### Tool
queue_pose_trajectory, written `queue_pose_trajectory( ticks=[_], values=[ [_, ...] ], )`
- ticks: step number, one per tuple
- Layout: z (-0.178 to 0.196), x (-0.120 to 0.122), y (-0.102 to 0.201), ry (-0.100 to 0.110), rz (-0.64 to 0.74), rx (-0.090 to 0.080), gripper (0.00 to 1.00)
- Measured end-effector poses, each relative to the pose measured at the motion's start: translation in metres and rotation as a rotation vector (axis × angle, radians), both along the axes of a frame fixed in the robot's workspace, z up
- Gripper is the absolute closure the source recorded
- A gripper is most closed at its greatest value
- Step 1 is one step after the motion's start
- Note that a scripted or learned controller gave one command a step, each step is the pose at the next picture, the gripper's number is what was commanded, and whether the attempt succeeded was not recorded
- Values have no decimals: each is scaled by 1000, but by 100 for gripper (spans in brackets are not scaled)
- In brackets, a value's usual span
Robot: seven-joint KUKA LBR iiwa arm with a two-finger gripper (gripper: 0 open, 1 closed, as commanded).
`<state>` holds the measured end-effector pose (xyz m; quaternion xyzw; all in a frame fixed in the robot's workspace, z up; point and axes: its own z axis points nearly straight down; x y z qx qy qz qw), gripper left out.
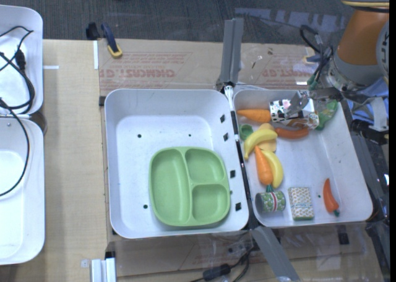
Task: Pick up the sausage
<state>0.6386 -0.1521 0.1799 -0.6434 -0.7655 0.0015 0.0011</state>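
Observation:
The sausage (292, 131), a reddish-brown curved link, lies near the back of the right bin (352, 169). My gripper (286, 110) is low in that bin, right above the sausage's back edge and possibly touching it. An orange carrot (252, 115) lies just left of the gripper. The arm's orange band (362, 33) rises at the upper right.
Two bananas (261, 138) (276, 168), a second carrot (264, 167), a small can (270, 201), a patterned box (301, 203), a red pepper (331, 196) and a green item (328, 112) share the right bin. A green divided plate (189, 185) sits in the left bin (124, 151).

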Motion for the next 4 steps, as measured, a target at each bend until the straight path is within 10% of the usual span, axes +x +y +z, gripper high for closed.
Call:
queue_pose_trajectory(
  ticks=[1, 3, 4],
  values=[
    [-51, -43, -61, 2, 62, 2, 0],
    [29, -144, -68, 2, 93, 3, 0],
    [-69, -162, -66, 6, -6, 9, 0]
  ],
)
